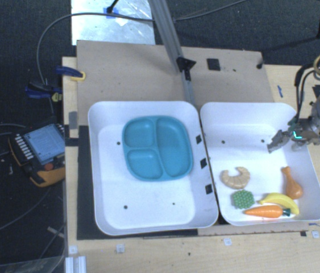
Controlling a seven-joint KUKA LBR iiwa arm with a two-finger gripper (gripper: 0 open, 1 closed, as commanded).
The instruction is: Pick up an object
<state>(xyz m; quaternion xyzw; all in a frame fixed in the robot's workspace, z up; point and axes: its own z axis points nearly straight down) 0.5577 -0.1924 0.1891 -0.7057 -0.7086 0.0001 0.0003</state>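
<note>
In the right bin (245, 118) lie a tan croissant (236, 177), a green broccoli piece (242, 198), a yellow banana (280, 201), an orange carrot (264, 211) and a brown drumstick (291, 182). My gripper (279, 140) hangs over the right bin's upper right part, above and a little left of the drumstick. Nothing shows between its fingers.
The left bin (106, 169) holds a blue divided plate (157, 147). A slanted grey pole (168, 27) crosses the cardboard behind the bins. Clamps, cables and a small device (40, 147) lie off the bench's left side.
</note>
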